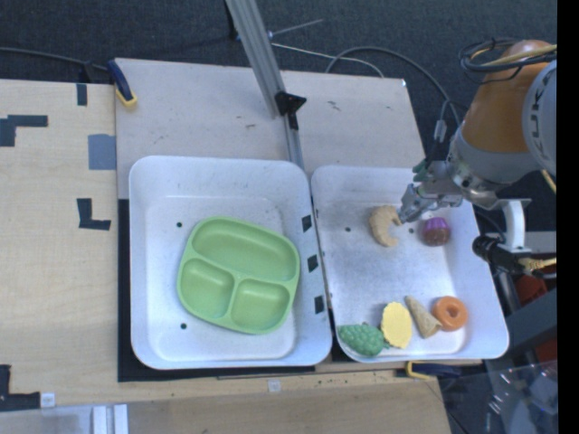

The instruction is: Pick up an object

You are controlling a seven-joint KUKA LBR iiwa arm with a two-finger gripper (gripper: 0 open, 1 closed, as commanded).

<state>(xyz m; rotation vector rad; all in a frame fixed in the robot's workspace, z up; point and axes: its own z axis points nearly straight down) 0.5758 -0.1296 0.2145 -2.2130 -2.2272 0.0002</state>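
Observation:
The right bin holds several small items. A tan croissant-shaped piece lies near its middle top, with a purple round item to its right. Along the front edge sit a green broccoli-like piece, a yellow piece, a tan cone and an orange ring. My gripper hangs low over the bin between the croissant piece and the purple item, just above and behind them. Nothing shows between its fingers.
The left bin holds a green divided plate. A metal post slants down to the seam between the bins. The arm's orange band and grey body fill the upper right. A yellow-blue clamp sits at the bench's back left.

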